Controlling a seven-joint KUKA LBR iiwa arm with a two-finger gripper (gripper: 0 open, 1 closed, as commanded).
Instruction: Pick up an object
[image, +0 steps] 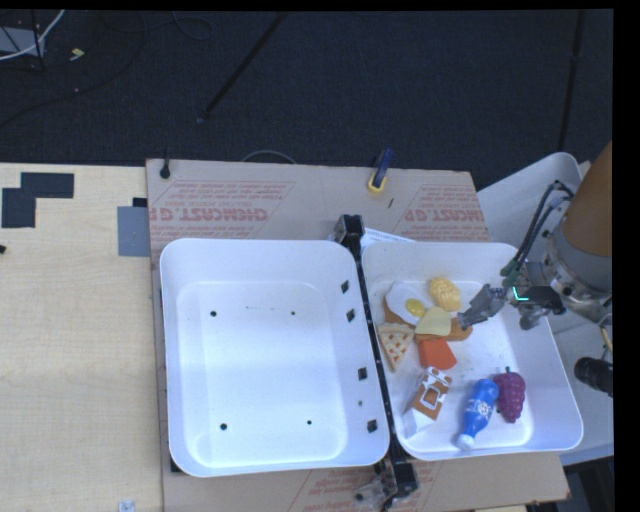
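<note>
The right bin (545, 345) holds a heap of toy food: a fried egg (405, 300), a yellow corn cob (445, 293), a pale cheese wedge (433, 322), a waffle slice (395, 345), an orange block (437, 353), a small carton (431, 393), a blue bottle (477, 410) and purple grapes (511, 393). My gripper (474, 312) reaches in from the right and hangs low over the bin, its tips right beside the cheese wedge and a brown piece under it. Nothing is visibly lifted.
The left bin (180, 300) sits next to the right one, with a black clip-lined divider (362, 340) between them. Both stand on a cardboard sheet (250, 205). A blue and yellow clamp (380, 172) is at the sheet's far edge. The arm's body (590, 240) overhangs the right bin's right side.
</note>
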